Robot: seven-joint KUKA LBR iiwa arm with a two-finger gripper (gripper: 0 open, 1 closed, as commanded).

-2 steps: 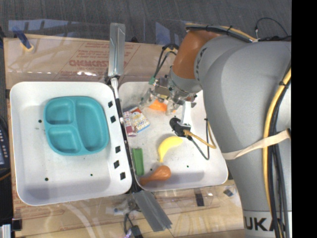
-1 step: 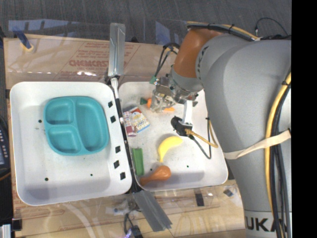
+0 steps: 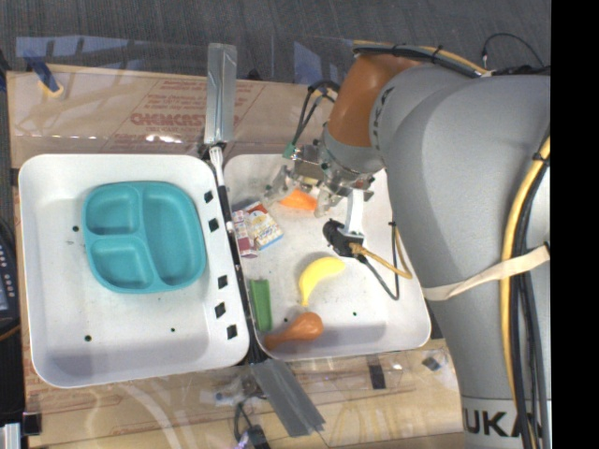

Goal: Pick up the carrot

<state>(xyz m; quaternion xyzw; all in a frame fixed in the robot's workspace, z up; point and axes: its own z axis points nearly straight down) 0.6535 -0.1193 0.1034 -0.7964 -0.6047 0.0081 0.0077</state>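
The carrot (image 3: 298, 200) is a short orange piece lying near the back of the right bin (image 3: 393, 325), left of its middle. My gripper (image 3: 305, 183) hangs directly over it, reaching down from the orange-banded wrist (image 3: 360, 101), and its lower end overlaps the carrot's top edge. Only the front part of the carrot shows below the gripper. Whether the carrot is touched or held cannot be made out from this angle.
In the right bin lie a small printed packet (image 3: 255, 230), a yellow banana (image 3: 320, 274), a green stick (image 3: 259, 305) along the left wall and a brown-orange piece (image 3: 295, 327) at the front. A teal divided plate (image 3: 145, 235) sits in the left bin (image 3: 47, 344).
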